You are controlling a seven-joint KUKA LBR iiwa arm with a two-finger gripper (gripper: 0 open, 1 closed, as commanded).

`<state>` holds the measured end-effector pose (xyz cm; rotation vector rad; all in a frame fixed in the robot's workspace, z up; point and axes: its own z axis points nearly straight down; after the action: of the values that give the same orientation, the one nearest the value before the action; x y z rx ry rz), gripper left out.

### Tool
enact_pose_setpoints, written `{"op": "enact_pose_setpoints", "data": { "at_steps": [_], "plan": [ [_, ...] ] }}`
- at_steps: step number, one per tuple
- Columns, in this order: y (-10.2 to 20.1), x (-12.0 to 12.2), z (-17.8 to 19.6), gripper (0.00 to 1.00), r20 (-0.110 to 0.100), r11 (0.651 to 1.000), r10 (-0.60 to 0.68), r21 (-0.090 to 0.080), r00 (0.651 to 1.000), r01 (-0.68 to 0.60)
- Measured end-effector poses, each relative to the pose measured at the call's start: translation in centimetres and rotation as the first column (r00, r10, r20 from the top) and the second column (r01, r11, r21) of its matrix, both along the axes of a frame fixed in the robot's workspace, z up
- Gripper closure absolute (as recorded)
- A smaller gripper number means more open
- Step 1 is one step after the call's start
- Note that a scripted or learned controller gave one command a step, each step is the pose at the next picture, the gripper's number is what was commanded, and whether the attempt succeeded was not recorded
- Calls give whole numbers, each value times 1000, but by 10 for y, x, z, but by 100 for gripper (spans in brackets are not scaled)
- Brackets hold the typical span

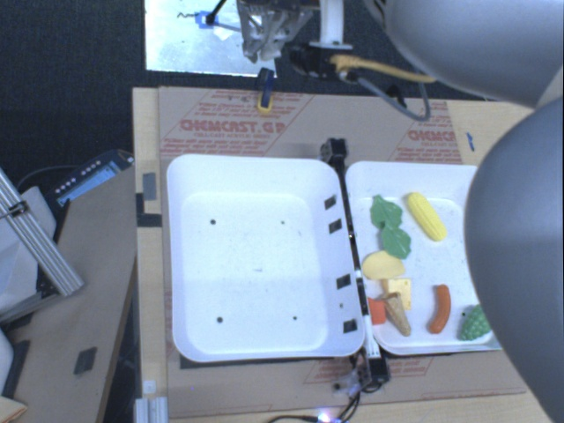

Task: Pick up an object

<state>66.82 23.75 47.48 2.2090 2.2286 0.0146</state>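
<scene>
The right bin [456, 256] holds several toy foods: a yellow corn cob [426, 216], two green leafy pieces [385, 211] [396, 241], a pale yellow lump [382, 265], a cheese block [399, 289], an orange chunk [377, 310], a tan cone [397, 315], a red sausage [439, 308] and a green bumpy piece [474, 323]. My gripper [263, 40] hangs high near the view's top, beyond the far rim of the left bin [256, 263] and far from the foods. Nothing shows in its grasp.
The grey arm [493, 33] covers the upper right and hides part of the right bin. A black divider [345, 236] joins the two bins. A small blue and yellow clip [264, 91] lies on the cardboard behind the left bin.
</scene>
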Motion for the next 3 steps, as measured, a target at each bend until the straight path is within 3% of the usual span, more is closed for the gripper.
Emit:
{"op": "enact_pose_setpoints", "data": {
  "at_steps": [1, 2, 3],
  "plan": [
    [-18, 0, 65, 100, -1, 1000, -7, -2, 1000, 7],
    [-9, -1, -132, 100, -23, 1000, -9, -8, 1000, 8],
    [-20, 0, -3, 100, 4, 1000, -6, 0, 1000, 6]
  ]
}}
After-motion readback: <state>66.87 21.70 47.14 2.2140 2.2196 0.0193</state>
